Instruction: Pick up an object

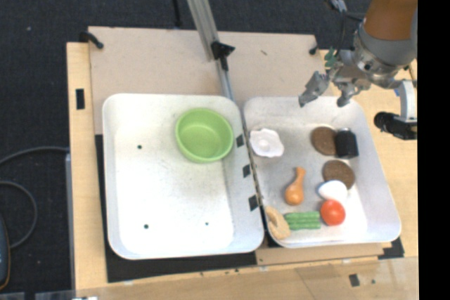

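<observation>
Open, empty gripper (327, 96) over the right bin's (376, 221) far edge, brown disc (323, 140) just below it

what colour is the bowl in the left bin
Light green; the bowl shows clearly in the camera view.
</observation>
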Motion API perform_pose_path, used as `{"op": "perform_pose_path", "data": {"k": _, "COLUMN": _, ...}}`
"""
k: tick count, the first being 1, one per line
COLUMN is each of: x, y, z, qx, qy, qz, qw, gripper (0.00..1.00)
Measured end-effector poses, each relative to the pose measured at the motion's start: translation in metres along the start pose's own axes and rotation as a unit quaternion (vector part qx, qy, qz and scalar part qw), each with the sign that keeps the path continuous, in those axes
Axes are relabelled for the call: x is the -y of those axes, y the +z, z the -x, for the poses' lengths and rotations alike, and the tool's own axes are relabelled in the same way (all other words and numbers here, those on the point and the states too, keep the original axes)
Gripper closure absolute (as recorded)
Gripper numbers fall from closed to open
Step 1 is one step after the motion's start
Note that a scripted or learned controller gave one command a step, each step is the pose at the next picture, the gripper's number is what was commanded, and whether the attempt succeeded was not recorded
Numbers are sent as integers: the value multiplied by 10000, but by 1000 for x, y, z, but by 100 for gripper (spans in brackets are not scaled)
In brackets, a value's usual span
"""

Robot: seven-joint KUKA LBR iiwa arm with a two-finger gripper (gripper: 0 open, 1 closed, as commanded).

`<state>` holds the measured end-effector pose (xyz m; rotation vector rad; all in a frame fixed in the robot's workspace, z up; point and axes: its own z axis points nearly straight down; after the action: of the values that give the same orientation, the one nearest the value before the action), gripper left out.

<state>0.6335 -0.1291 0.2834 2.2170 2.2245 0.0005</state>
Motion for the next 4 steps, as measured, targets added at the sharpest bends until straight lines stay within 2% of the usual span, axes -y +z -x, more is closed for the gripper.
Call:
{"op": "perform_pose_path", "data": {"k": 1, "x": 0, "y": 0, "z": 0, "qx": 1, "qy": -1, "qz": 0, "qw": 10000, "gripper": 0}}
{"op": "perform_pose_path", "data": {"k": 3, "x": 11, "y": 89, "z": -4, "qx": 5, "qy": 30, "qz": -25, "qw": 10000, "gripper": 0}}
{"op": "perform_pose_path", "data": {"k": 4, "x": 2, "y": 142, "z": -7, "qx": 6, "qy": 11, "qz": -27, "qw": 10000, "gripper": 0}}
